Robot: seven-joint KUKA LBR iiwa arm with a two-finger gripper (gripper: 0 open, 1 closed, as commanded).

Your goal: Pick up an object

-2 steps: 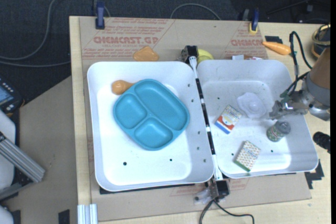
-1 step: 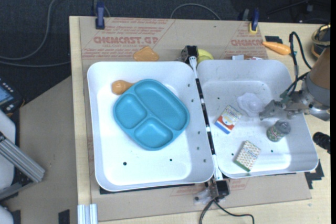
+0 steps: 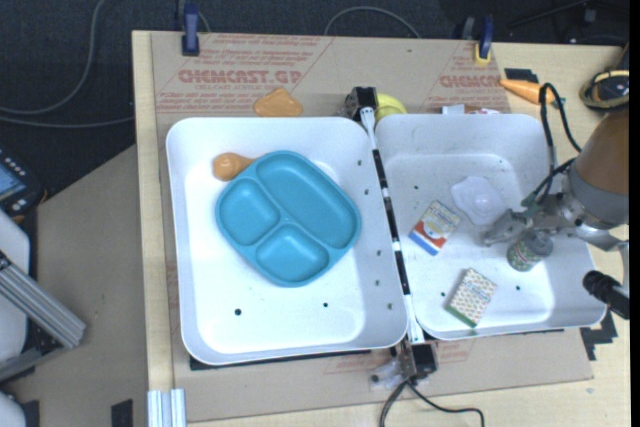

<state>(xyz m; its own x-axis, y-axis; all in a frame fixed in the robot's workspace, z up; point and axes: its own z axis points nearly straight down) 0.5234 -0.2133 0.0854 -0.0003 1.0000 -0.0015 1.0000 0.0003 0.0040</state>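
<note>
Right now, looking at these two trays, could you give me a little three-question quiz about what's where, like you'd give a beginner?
1. True or false: the blue divided plate lies in the left bin.
2. Which lies nearest the bottom edge of the right bin? A) clear plastic lid B) red, white and blue packet C) green patterned packet
3. Fill in: the robot's hand hovers over the ____ bin.

Key: 1 true; 2 C; 3 right.
</note>
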